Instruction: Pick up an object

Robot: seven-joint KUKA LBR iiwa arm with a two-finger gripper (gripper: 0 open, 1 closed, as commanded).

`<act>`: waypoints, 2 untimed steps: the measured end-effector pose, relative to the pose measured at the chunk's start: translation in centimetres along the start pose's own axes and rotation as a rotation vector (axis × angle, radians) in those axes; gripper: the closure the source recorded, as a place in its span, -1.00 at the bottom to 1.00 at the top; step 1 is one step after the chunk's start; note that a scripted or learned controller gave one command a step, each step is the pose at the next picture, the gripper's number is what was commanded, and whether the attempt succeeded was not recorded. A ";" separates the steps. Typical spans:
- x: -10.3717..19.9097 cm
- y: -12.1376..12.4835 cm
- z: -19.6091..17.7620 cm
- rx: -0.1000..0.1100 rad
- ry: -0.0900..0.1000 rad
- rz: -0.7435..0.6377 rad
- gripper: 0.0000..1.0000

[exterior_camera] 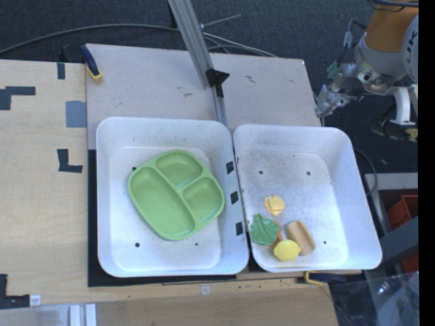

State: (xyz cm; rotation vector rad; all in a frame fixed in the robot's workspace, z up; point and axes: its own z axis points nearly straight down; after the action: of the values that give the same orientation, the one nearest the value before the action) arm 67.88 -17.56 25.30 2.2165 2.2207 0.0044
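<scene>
Gripper parked beyond the right bin's far corner.
From the two-finger metal gripper (331, 102), finger state unclear, the 4 small plastic food toys (282, 228) lie nearer the camera, slightly left.

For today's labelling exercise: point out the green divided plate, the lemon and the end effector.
green divided plate (165, 202): camera view, its large compartment.
lemon (286, 250): camera view, middle of its peel.
end effector (328, 105): camera view, at its fingertips.
</scene>
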 end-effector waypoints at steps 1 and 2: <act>5.4 -2.0 -0.6 0.006 0.002 -0.004 1.00; 10.4 -4.0 -1.1 0.006 0.003 -0.004 1.00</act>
State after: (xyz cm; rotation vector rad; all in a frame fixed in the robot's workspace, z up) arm 63.81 -7.19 26.41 2.2164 2.2299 0.0006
